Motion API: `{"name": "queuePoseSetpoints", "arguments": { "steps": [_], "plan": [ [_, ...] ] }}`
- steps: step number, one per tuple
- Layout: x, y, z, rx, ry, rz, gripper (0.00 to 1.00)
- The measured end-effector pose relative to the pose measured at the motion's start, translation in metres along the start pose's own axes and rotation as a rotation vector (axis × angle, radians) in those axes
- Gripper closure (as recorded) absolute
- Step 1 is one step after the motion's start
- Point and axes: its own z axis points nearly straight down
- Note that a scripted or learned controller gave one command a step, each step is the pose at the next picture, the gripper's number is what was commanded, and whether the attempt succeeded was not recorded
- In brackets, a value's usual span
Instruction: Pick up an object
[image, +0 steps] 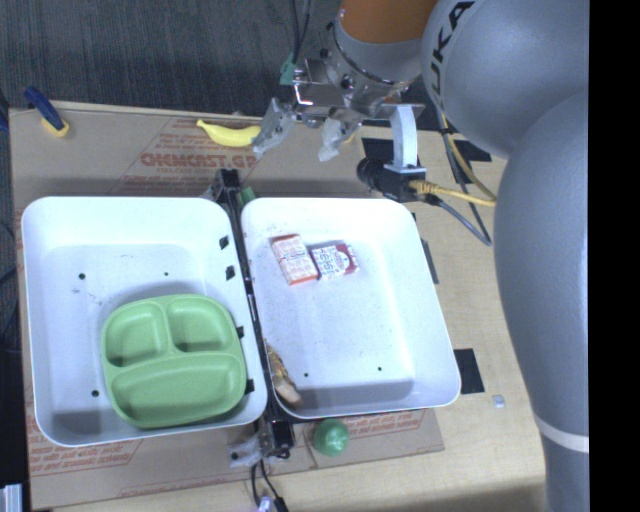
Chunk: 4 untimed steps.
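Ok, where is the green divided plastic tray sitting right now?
The green divided plastic tray lies in the left white bin, toward its near right corner, close to the wall it shares with the right white bin.

Looks down from high above at a slant on both white bins, arm coming from the right.

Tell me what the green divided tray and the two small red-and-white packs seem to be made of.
Green divided tray: likely moulded plastic, smooth with a soft sheen, one even colour and rounded compartment ridges. Two small red-and-white packs: probably printed cardboard or paper, flat-faced and matte with print, though too small to be sure.
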Motion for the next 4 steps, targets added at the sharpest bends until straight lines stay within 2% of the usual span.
{"name": "queuePoseSetpoints", "arguments": {
  "steps": [1, 2, 3, 4],
  "plan": [
    [0.013, 0.0, -0.03, -0.006, -0.001, 0.0, 0.0],
    [0.003, 0.0, -0.006, -0.001, -0.003, 0.001, 0.0],
    [-0.013, -0.001, -0.058, -0.007, -0.002, 0.002, 0.0],
    [-0.004, 0.0, 0.009, -0.001, -0.002, 0.0, 0.0]
  ]
}}
